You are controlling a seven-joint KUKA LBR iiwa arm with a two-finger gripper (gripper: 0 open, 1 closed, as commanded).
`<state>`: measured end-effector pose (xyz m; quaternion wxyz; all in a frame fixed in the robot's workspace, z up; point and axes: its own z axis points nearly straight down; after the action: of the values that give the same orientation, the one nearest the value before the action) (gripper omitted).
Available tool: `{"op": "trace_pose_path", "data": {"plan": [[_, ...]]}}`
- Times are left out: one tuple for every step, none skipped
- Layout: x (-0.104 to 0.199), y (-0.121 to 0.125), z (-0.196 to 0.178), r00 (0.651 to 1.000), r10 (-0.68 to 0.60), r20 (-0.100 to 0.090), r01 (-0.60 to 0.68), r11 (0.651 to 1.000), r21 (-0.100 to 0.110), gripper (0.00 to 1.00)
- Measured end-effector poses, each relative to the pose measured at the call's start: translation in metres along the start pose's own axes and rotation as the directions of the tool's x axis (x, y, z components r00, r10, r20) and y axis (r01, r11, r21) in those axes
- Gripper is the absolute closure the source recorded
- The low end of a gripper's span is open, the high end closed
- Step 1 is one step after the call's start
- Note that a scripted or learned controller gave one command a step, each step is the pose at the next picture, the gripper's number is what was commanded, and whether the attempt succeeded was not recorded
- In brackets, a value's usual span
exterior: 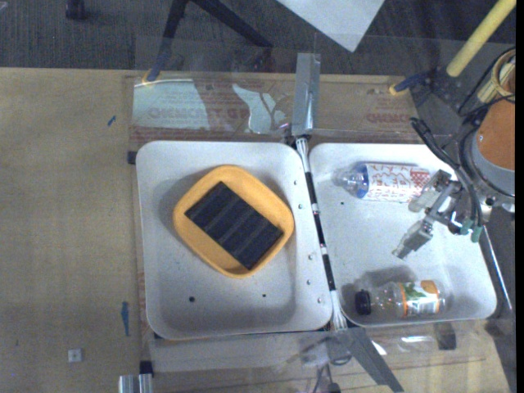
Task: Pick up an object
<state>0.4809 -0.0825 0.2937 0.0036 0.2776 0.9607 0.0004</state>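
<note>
gripper [424,216] over right bin [483,278] | jaws apart, holding nothing | between clear bottle [385,180] and amber bottle [401,299]

Even, fairly bright overhead light falls on the bench, and the two white bins [155,219] come out pale with only soft, short shadows under their contents. Glare streaks the clear panel [213,105] behind the bins. The picture is slightly soft and grainy, and the gripper [426,219] is blurred.
</note>
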Motion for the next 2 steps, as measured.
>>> {"op": "trace_pose_path", "data": {"plan": [[0.026, 0.038, 0.08, 0.975, 0.22, -0.006, -0.22, 0.975, 0.003, 0.0], [-0.041, 0.063, 0.11, 0.835, 0.55, -0.001, -0.55, 0.835, 0.003, 0.0]]}}
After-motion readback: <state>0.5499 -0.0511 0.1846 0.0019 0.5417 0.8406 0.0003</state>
